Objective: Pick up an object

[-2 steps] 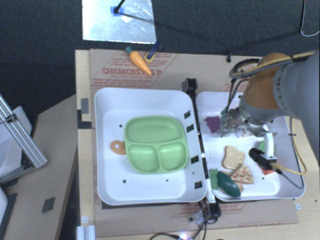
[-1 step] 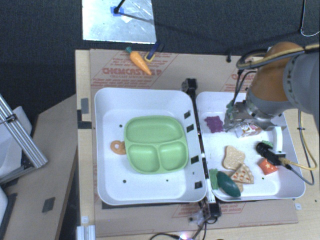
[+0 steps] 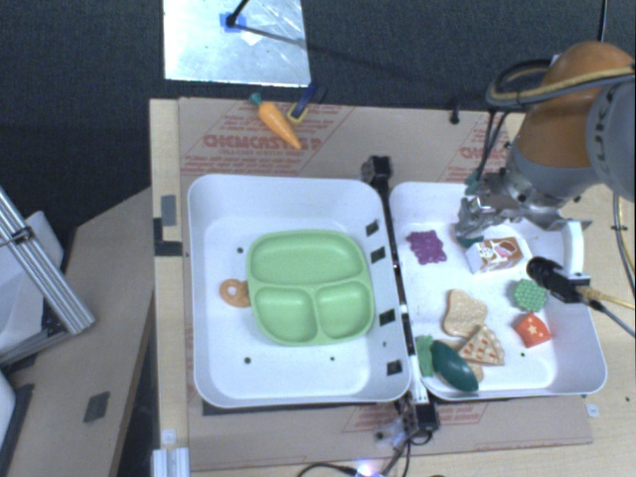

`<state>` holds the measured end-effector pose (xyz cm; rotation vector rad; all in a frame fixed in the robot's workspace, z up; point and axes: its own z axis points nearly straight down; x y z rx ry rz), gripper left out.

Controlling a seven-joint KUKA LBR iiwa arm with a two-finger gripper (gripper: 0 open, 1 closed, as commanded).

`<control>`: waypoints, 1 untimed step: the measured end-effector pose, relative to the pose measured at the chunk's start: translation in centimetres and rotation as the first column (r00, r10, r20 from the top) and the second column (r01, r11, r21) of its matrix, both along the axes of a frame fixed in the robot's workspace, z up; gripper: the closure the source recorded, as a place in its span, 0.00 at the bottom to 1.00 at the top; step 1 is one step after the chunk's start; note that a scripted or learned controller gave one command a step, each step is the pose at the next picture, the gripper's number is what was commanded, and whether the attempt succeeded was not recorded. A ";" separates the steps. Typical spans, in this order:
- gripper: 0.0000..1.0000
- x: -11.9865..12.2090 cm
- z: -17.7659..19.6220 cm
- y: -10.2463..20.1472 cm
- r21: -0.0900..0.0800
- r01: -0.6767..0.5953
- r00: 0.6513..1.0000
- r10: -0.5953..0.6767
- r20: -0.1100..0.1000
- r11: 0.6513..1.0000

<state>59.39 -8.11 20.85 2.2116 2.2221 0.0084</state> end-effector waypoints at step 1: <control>1.00 0.1 1.7 0.0 0.001 0.000 1.000 0.000 -0.005 1.000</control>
